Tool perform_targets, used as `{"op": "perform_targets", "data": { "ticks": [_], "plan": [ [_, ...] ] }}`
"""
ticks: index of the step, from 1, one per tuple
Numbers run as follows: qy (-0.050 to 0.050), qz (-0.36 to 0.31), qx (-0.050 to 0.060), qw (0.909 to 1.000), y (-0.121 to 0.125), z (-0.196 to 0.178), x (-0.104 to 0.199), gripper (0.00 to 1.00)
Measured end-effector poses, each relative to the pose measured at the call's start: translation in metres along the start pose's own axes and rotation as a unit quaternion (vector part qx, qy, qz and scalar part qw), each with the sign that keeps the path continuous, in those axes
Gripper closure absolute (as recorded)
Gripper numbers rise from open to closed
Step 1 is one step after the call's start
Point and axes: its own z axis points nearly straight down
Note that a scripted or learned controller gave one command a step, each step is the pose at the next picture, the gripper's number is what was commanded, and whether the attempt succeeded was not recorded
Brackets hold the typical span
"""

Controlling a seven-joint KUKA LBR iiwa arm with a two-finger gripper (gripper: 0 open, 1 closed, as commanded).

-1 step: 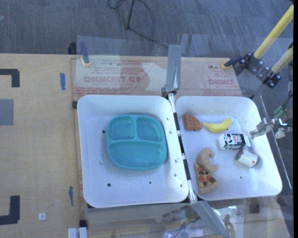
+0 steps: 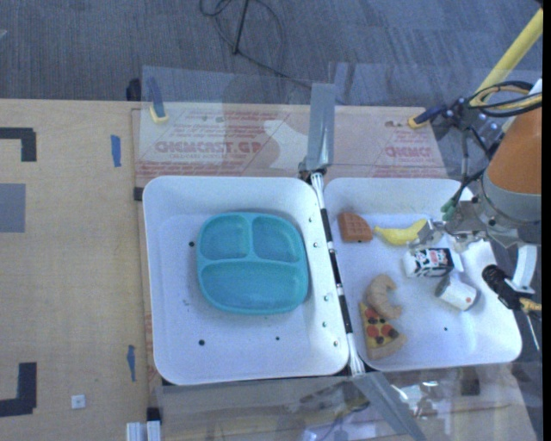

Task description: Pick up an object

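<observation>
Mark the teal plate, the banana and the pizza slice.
teal plate (image 2: 252,276): camera view, bare floor of its large compartment.
banana (image 2: 401,232): camera view, middle of its curve.
pizza slice (image 2: 380,330): camera view, its topped face.

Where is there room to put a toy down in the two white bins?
Left bin: bare floor all round the blue plate, widest below it. Right bin: bare at the bottom right, beside the pizza slice. Crowded near the banana and the gripper.

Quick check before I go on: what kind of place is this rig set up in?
Probably a robotics lab test bench, not a kitchen: two white bins on a taped wooden bench, toy food such as a pizza slice and banana, and loose cables on the floor.
</observation>
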Motion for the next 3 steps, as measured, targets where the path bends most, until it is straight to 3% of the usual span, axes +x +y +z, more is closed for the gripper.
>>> {"op": "perform_targets", "data": {
  "ticks": [1,2,3],
  "plan": [
    [-0.006,0.0,-0.018,0.9998,0.0096,0.037,0.0016,0.0],
    [-0.011,-0.007,-0.025,0.9996,0.0029,0.0432,0.0009,0.0],
    [-0.011,-0.001,-0.026,0.9996,0.0035,0.0434,0.0015,0.0]
  ]
}}
